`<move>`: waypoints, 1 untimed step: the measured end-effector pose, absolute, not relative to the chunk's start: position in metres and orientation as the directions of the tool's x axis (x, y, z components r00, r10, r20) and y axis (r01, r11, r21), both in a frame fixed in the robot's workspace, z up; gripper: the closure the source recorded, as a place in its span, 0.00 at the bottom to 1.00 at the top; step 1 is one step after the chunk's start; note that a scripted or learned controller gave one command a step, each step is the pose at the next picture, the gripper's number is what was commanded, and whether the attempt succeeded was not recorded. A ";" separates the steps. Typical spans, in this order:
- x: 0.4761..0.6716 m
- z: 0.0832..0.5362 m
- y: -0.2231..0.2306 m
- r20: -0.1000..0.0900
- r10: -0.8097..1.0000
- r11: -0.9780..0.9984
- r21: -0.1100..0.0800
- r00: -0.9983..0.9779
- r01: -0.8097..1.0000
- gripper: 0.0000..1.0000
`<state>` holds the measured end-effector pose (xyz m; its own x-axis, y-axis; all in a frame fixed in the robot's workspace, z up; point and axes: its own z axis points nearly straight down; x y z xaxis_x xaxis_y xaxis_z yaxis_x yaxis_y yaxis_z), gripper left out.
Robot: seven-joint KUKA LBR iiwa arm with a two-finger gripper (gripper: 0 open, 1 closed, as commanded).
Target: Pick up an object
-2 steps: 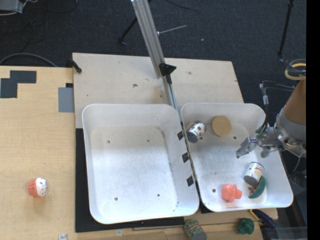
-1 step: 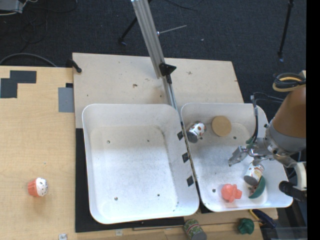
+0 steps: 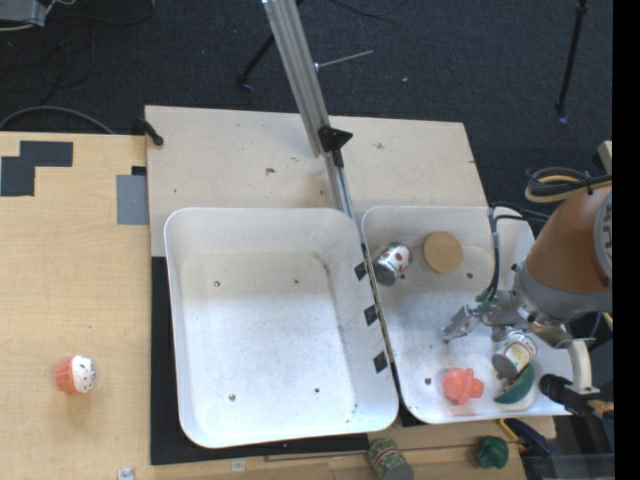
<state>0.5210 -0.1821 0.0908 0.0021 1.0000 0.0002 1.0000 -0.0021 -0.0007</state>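
The right bin (image 3: 420,218) holds several small objects. A tan round disc (image 3: 442,251) lies near its far wall, with a small shiny white-and-orange item (image 3: 392,262) to its left. A salmon-red lump (image 3: 461,384) sits by the near wall. Next to it are a dark green piece (image 3: 521,388) and a small round cup-like item (image 3: 516,352). My gripper (image 3: 463,324) hangs low over the bin's middle, pointing left, above bare floor between the disc and the red lump. The grey and orange arm (image 3: 568,253) covers the bin's right side.
The left bin (image 3: 200,230) adjoins the right one. An aluminium rail (image 3: 305,78) slants down to the bins' shared wall. A red-and-white toy (image 3: 76,374) lies on the wooden bench at far left. Two green items (image 3: 491,452) (image 3: 386,457) rest below the right bin.
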 end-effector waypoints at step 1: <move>0.521 0.102 -0.183 0.002 1.000 -0.006 -0.001 0.006 1.000 1.00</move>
